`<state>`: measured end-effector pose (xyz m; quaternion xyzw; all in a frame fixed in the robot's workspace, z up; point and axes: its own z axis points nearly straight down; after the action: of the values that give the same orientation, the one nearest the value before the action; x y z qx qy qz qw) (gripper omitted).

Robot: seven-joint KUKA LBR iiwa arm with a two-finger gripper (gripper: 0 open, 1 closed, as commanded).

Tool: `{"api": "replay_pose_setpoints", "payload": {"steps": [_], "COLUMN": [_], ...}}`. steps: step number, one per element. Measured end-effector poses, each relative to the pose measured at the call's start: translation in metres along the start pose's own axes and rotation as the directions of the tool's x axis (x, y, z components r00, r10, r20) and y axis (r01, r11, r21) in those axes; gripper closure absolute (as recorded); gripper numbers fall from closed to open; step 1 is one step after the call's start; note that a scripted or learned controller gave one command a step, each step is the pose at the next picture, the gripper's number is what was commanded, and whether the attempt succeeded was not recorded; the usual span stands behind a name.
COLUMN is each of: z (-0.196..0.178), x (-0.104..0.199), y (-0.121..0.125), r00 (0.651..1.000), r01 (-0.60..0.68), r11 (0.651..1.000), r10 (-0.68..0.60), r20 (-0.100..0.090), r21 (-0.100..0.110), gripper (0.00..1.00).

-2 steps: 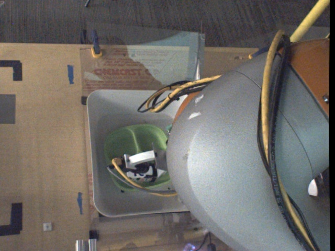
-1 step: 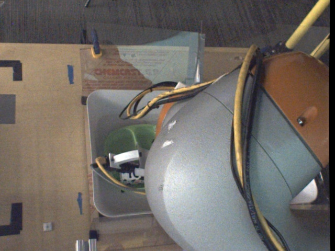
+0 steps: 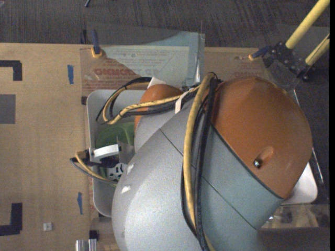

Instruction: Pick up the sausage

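My arm (image 3: 209, 177) fills most of the camera view, grey with a wide orange band (image 3: 261, 124), and it leans over the left bin (image 3: 93, 114). A dark part of my gripper (image 3: 112, 168) peeks out under the arm at the bin's left side, beside a white clip (image 3: 104, 151) on the cable bundle. A green object (image 3: 112, 135) lies in the bin just above that spot. The arm covers the rest of the bin's contents.
Yellow and black cables (image 3: 125, 106) loop out from the arm over the bin's upper left corner. A cardboard sheet (image 3: 131, 61) lies behind the bin. The right bin's corner (image 3: 309, 190) shows past the arm. The tan bench (image 3: 42, 140) stretches left.
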<state>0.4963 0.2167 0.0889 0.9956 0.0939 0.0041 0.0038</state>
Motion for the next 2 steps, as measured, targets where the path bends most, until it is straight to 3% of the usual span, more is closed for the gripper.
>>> {"api": "replay_pose_setpoints", "payload": {"steps": [1, 2], "z": [-0.009, 0.002], "x": [-0.001, 0.061], "y": [0.0, 0.009], "r00": [1.0, 0.997], "r01": [-0.002, 0.07], "r11": [1.0, 0.997], "r10": [0.002, -0.071], "r20": [0.01, 0.027], "r21": [0.004, 0.011], "gripper": [1.0, 1.0]}}
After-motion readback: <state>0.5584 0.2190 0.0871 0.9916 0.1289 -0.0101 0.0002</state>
